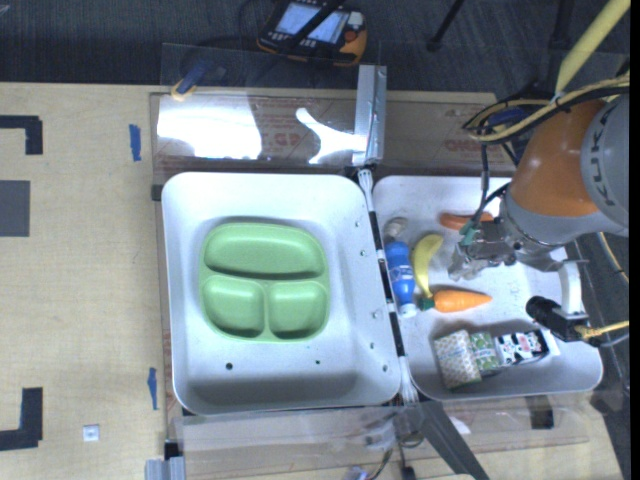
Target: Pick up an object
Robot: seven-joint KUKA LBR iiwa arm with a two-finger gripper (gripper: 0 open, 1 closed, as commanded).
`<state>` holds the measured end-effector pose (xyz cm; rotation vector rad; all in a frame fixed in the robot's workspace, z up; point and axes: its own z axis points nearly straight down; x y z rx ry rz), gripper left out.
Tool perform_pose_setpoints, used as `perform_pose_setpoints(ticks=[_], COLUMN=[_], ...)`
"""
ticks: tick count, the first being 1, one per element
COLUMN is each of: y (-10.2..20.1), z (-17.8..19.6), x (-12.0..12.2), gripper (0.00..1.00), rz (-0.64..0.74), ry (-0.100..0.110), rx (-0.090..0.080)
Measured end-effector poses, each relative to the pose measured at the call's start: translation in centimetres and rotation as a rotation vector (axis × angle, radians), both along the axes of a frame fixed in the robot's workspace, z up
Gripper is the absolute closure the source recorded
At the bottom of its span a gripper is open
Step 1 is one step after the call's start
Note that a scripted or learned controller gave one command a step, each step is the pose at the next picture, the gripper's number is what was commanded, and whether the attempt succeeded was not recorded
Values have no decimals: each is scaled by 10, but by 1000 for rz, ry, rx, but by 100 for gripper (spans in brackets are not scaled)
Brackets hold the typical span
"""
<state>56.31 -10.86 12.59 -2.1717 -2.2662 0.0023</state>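
Gripper [480, 251] low in right bin [585, 373], finger state impossible to tell, just above carrot [460, 300], beside banana [427, 259], green tray [265, 278] in left bin [190, 298]

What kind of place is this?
Probably a robot lab: a grey and orange arm reaches over two white bins of toy food, like a carrot, with a handheld controller nearby.

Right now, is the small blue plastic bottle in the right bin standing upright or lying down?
Lying down. The small blue plastic bottle rests on its side along the left wall of the right white bin, its length running beside the yellow banana.
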Motion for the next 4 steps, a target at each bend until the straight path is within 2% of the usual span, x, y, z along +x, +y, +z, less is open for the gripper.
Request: perform_pose_setpoints(ticks=[1, 2, 3, 4], y=[0, 10, 10, 14], z=[0, -23, -34, -35], x=[0, -39, -58, -76], gripper=[0, 0, 0, 0], rz=[0, 213, -64, -17], ry=[0, -12, -23, -25], rx=[0, -1, 1, -1])
